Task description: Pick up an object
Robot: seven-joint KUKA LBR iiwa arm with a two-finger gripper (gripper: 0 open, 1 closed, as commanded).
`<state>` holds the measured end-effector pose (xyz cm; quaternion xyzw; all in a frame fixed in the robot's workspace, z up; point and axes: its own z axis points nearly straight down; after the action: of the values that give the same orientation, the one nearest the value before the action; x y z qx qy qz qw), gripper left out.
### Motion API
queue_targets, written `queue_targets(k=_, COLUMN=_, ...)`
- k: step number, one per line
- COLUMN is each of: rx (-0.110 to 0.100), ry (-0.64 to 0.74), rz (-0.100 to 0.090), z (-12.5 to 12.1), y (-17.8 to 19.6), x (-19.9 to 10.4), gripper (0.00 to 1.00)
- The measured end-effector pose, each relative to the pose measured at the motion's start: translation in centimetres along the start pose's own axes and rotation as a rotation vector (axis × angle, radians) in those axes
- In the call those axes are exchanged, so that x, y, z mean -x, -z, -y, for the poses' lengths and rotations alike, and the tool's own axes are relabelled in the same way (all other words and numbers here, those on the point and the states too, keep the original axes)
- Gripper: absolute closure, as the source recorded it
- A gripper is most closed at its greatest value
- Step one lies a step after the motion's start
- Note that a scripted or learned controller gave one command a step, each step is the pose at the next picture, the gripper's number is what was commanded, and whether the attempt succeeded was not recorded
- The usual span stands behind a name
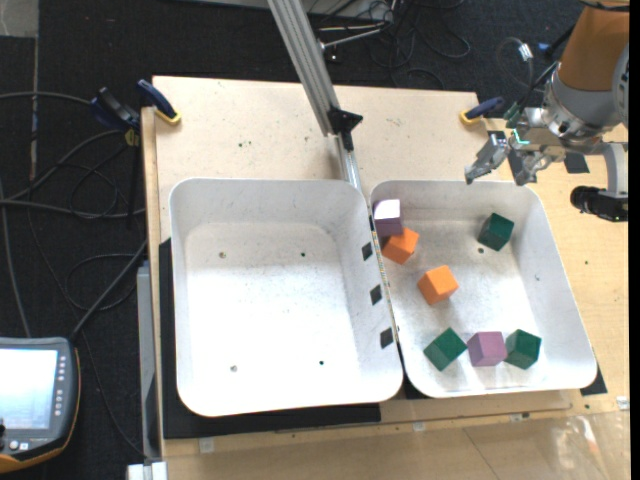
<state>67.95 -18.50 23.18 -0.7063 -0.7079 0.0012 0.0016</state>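
hand (505, 158): hanging just past the right bin's (560, 298) far rim, spread wide, nothing in it
green cube (495, 231): inside that bin, closest block to the hand
orange cubes (437, 284): mid-bin
purple cube (487, 348): near rim, squeezed between two green ones
left bin (200, 268): right beside it on the worktop (250, 128)

Two shallow white plastic bins sit side by side on the bench (250, 128). Right bin (560, 298): seven small cubes. Tool (508, 160): above its far rim.
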Motion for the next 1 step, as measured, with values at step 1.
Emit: queue_targets(k=1, rx=0.004, ry=0.002, rz=0.002, z=-0.1, y=0.29, x=-0.03, gripper=0.0)
